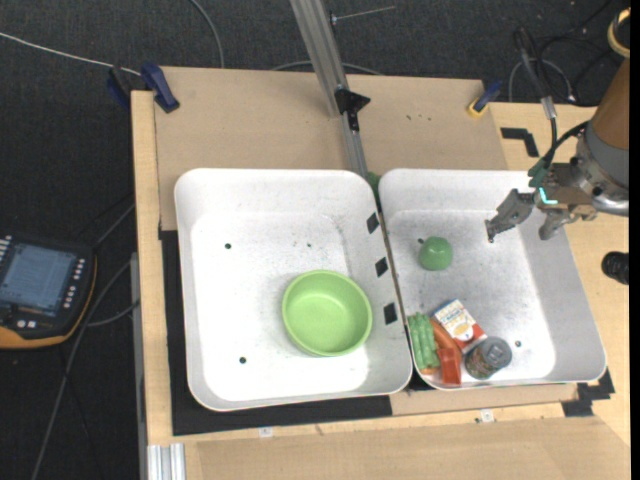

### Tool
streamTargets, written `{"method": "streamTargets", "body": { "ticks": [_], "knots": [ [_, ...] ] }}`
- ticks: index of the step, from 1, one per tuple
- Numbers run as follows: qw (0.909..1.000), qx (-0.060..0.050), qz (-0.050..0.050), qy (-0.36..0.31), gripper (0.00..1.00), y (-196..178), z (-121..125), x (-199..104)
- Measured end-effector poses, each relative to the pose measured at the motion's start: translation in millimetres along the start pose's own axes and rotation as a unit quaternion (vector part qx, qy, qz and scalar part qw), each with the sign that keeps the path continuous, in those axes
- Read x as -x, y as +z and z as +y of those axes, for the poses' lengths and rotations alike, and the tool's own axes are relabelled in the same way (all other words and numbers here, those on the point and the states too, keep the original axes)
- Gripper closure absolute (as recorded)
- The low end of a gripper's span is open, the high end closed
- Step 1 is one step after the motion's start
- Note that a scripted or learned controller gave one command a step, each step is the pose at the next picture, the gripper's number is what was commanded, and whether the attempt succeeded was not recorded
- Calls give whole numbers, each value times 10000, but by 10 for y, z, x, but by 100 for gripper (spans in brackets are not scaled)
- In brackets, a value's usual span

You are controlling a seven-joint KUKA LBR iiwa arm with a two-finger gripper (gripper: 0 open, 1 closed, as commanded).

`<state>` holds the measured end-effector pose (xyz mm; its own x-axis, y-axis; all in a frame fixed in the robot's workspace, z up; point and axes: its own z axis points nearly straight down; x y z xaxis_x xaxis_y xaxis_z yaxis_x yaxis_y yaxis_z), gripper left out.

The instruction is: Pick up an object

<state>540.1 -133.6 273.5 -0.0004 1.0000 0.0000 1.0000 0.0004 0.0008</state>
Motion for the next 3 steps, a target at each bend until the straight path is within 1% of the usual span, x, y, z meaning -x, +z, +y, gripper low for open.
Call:
{"method": "streamTargets", "body": {
  "ticks": [1, 2, 3],
  "knots": [
    [10000, 0, 0, 0, 0, 0, 0, 0],
    [10000, -19, 2, 1, 0, 423, -38, 7],
    [10000, -29, 5, 0, 0, 1021, 21, -6]
  ]
}}
